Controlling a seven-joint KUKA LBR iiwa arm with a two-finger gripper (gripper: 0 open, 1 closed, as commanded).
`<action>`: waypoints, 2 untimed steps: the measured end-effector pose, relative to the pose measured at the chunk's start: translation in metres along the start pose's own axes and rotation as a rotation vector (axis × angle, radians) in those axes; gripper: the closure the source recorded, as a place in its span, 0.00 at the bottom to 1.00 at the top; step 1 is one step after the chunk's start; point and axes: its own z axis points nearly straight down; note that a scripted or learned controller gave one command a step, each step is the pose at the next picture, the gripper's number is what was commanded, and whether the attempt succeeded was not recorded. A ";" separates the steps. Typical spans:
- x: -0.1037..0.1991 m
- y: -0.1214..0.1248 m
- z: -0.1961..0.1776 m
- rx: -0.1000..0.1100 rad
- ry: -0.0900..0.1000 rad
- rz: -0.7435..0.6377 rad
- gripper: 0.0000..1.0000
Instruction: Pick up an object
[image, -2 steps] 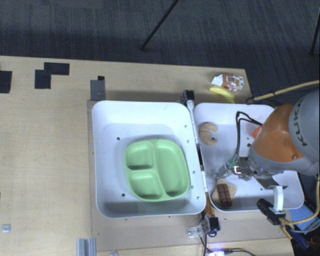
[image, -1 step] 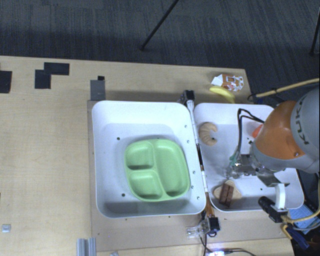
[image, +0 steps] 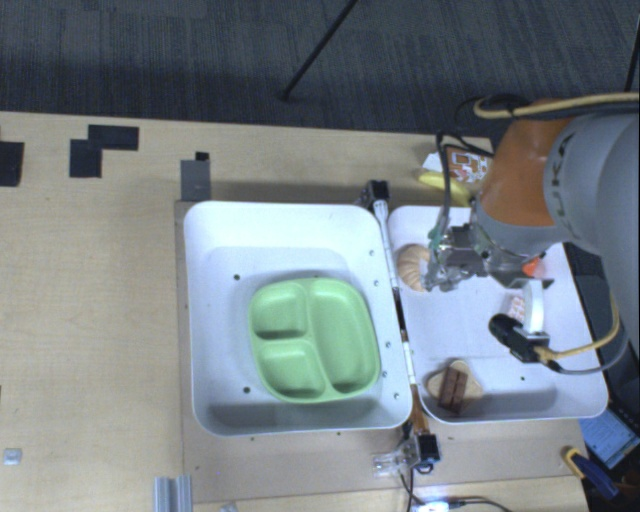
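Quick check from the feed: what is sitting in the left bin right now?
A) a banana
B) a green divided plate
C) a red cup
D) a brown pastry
B: the green divided plate lies flat in the middle of the left bin, showing three compartments, while the brown item sits in the right bin.

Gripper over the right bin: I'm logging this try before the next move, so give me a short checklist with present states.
1. Gripper above the right bin: ok.
2. Tan shell-like object close beside the gripper, at the bin's left wall: ok.
3. Object between the jaws: cannot tell.
4. Brown-and-tan item lying apart from the gripper near the bin's front: ok.
5. Green divided plate sitting in the left bin, out of the way: ok.
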 end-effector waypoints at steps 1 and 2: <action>-0.044 0.052 -0.016 0.001 -0.002 0.001 1.00; -0.043 0.052 -0.016 0.002 -0.002 0.000 0.00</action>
